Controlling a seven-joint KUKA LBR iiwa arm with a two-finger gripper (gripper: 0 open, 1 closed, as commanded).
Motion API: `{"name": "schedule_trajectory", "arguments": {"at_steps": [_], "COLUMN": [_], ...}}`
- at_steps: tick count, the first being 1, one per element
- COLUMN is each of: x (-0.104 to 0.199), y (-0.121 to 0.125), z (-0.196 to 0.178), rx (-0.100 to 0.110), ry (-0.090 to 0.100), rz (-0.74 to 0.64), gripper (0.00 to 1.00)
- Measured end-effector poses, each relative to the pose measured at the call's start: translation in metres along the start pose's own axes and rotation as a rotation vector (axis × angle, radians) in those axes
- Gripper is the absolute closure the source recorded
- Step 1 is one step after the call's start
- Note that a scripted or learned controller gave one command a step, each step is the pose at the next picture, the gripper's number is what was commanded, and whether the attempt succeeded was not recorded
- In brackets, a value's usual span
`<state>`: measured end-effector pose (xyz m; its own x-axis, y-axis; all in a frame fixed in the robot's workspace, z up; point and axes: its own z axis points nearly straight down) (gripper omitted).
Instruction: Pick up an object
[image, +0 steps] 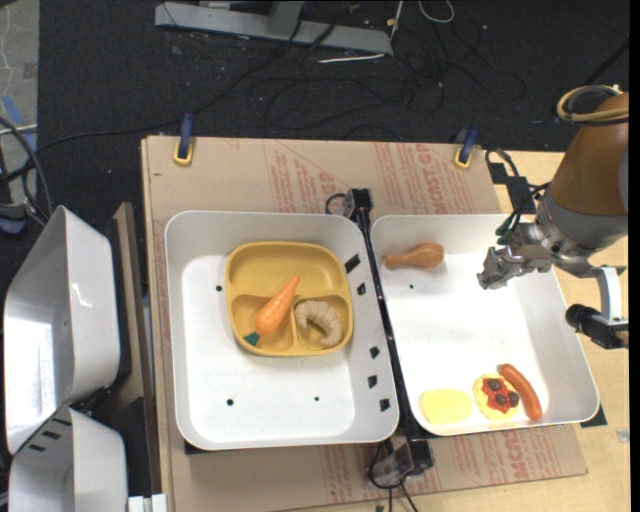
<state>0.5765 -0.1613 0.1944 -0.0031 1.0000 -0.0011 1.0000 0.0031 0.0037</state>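
Note:
In the right bin (455, 310) a brown chicken drumstick (416, 257) lies near the far left corner. A yellow round piece (446, 406), a small pizza slice (496, 397) and a red sausage (522, 389) lie along the near edge. My gripper (497, 272) hangs over the right bin's far right part, to the right of the drumstick and apart from it. Nothing shows between its fingers. In the left bin (200, 330) a yellow divided plate (286, 262) holds a carrot (277, 306) and a shrimp (321, 320).
The arm (590, 190) comes in from the right over the right bin's far corner. A divider with black clips (377, 320) separates the bins. Two orange clamps (183, 152) hold the cardboard base at the back. White containers (60, 310) stand at the left.

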Motion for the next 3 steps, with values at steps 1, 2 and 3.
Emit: {"name": "schedule_trajectory", "arguments": {"at_steps": [1,2,3], "x": [0.000,0.051,0.096], "y": [0.002,0.011,0.018], "z": [-0.052,-0.042,-0.045], "rx": [-0.002,0.003,0.003], "ry": [-0.001,0.002,0.002], "rz": [-0.001,-0.005,-0.004], "gripper": [1.00,1.00,1.00]}}
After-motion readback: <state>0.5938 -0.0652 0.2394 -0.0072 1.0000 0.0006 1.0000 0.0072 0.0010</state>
